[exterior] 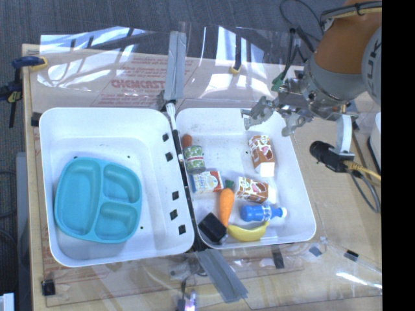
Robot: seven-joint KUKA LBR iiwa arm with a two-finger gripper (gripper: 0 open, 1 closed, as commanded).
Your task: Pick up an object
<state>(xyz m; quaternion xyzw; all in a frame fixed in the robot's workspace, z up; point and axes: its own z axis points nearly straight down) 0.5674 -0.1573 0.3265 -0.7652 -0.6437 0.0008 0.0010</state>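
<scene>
Orange carrot [225,205], yellow banana [247,232], blue bottle [260,212] and cartons lay in right bin [214,125]; gripper [271,112] hovered above its far edge, fingers released, grasping nothing.

Small item [187,139] above the can [193,155], too small to identify.

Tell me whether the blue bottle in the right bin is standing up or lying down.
Lying down. The blue bottle rests on its side on the right bin floor, white cap pointing toward the bin's right wall, just above the banana.
</scene>
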